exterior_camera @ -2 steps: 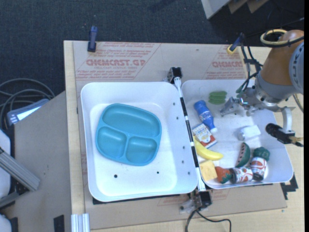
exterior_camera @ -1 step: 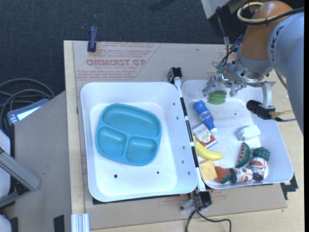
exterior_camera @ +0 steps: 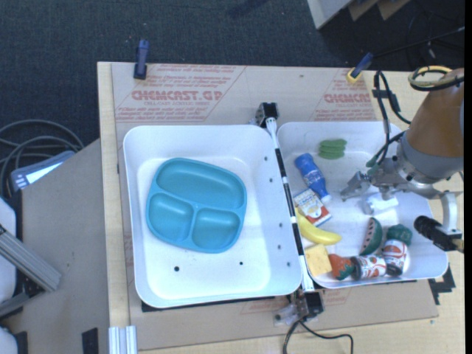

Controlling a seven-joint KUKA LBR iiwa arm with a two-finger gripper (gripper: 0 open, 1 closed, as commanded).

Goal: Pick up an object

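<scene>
My gripper (exterior_camera: 369, 196) hangs over the middle of the right bin (exterior_camera: 354, 133), open, with nothing between its fingers. To its left lie a blue bottle (exterior_camera: 311, 174) and a small red and white carton (exterior_camera: 312, 206). Just below it sits a watermelon slice (exterior_camera: 372, 235). A banana (exterior_camera: 318, 234), a yellow block (exterior_camera: 317, 259), an orange piece (exterior_camera: 342, 267), a red and white can (exterior_camera: 383, 261) and a dark green item (exterior_camera: 399, 234) crowd the bin's near end. A green vegetable (exterior_camera: 332, 149) rests at the far end.
The left bin (exterior_camera: 140, 161) holds a blue divided plate (exterior_camera: 195, 204). The arm with its orange band (exterior_camera: 436, 120) reaches in over the right bin's right rim. Cables (exterior_camera: 383, 94) run along the bench at the far right.
</scene>
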